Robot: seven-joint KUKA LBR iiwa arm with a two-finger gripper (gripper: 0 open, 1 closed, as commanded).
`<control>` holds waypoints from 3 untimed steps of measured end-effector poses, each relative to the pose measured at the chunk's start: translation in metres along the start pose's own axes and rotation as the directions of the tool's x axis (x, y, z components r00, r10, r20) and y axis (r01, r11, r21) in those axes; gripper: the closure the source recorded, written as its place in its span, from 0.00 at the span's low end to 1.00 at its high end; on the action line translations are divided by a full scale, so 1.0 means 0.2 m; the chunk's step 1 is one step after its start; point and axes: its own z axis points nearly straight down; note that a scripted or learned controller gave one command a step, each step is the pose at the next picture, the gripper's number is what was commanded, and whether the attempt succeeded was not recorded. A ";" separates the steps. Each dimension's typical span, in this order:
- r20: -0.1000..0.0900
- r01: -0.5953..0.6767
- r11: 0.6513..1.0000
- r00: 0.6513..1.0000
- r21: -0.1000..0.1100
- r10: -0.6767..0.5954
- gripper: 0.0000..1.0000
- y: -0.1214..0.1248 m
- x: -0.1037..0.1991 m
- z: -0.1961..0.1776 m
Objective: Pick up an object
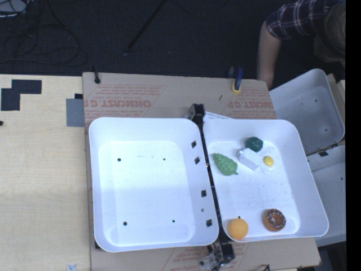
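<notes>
Right bin [309, 176], far half: leaf [224, 165], teal lump [254, 144], white block [248, 160], yellow ball [268, 161], close together.
Near edge: orange [237, 228] beside doughnut [274, 219].
Left bin [141, 130]: alongside.
Gripper: state cannot tell.

floor [141, 27]: dark | bench [39, 179]: pale wood | cardboard sheet [169, 95]: brown, printed, on bench

A person in a plaid shirt [304, 10] was cut off by the top and right edges, with little more than an arm and a shoulder showing. The left bin [141, 208] and right bin [254, 202] hid most of the cardboard sheet [141, 95] beneath them. The small white piece [248, 160], touching the dark green object [254, 144], was too blurred to identify. The clamp [217, 258] at the bins' near seam ran off the bottom edge.
</notes>
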 end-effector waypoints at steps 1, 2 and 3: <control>0.000 0.000 1.000 1.000 0.000 0.000 1.00 0.00 0.00 0.00; 0.000 0.001 1.000 1.000 0.000 -0.001 1.00 0.00 0.00 0.00; 0.000 0.001 1.000 1.000 0.000 -0.001 1.00 0.00 0.00 0.00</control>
